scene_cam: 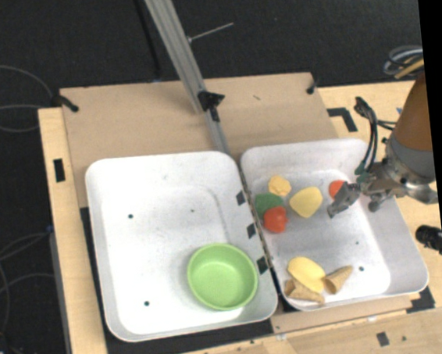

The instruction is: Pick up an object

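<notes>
1. Risk: the toys in the right bin [388, 269] lie crowded together, so a descent aimed loosely could nudge one aside or wedge two at once; the small red piece [337, 188] sits close to the bin's far wall, leaving little room for a finger
2. The gripper [347, 200] hangs over the right bin's 3 o'clock side; its jaws look parted, gripping nothing
3. Nearest thing: that red piece, just at the gripper's 11 o'clock
4. The yellow lemon-like toy [306, 202] lies at its 9 o'clock, near
5. The green bowl [222, 275] rests in the left bin [128, 190], well apart
</notes>
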